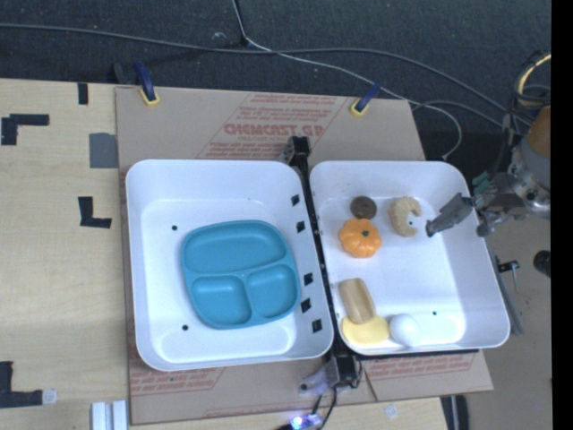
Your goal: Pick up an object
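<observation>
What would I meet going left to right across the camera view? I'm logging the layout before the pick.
Blue divided plate in the left bin → orange pumpkin → tan lumpy object in the right bin → gripper at that bin's right rim.

Single fixed camera: mounted above the worktop (54,240), looking down at a slant. Medium distance; frame spans both white bins, left bin (143,186) and right bin (448,177), whole. Arm (528,191) enters from frame right.
</observation>
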`<state>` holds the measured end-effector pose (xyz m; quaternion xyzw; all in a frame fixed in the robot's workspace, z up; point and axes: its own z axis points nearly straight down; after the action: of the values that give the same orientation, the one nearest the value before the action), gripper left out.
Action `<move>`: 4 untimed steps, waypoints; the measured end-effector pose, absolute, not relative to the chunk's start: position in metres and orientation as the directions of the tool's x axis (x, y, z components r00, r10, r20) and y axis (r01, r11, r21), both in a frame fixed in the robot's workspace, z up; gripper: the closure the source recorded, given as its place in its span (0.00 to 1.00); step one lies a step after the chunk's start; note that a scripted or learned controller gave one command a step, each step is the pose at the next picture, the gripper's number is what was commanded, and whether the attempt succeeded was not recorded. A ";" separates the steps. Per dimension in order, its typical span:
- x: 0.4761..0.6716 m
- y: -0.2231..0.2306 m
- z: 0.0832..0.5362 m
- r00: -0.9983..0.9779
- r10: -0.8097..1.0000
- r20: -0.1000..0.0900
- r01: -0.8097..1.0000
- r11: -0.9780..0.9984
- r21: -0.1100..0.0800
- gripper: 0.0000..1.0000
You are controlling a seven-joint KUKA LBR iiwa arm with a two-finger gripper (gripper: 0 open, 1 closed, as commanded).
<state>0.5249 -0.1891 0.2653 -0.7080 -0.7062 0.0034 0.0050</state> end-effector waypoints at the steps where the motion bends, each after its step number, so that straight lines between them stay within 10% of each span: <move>1: 0.527 -0.189 0.271 -0.001 1.000 0.000 1.000 0.001 -0.002 0.00; 4: 0.532 -0.181 0.104 -0.001 1.000 0.002 1.000 0.001 -0.007 0.00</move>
<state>0.5324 -0.1806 0.1044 -0.7069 -0.7073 0.0021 0.0032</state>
